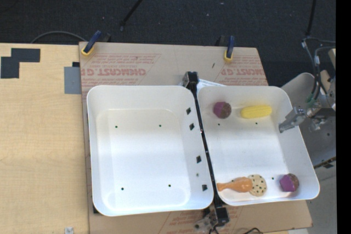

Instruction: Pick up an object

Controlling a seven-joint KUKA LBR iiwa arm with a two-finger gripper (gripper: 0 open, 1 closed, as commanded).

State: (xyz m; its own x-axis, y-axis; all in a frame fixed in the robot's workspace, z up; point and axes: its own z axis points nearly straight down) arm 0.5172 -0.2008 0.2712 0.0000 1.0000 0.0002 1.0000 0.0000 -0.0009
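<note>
Right bin (296, 134) holds all four candidates, loose toward its edges — purple ball (222, 109) and yellow corn (255, 112) at the far side, orange spotted toy (244, 185) and second purple piece (289, 182) near. Left bin (142, 145) bare. Gripper (290, 122) sits at the right bin's right rim, arm low and outside — can't tell its spread; nothing seen in it

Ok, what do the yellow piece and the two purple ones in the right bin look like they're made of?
Yellow corn-shaped piece: probably moulded plastic, smooth, uniform bright colour; toy food by the look. Purple ball near the bin's back and purple ball in the front corner: matte, dull surface with no clear shine, perhaps rubber or soft plastic; too small to say firmly. All lie in the right bin, glossy white plastic.
</note>
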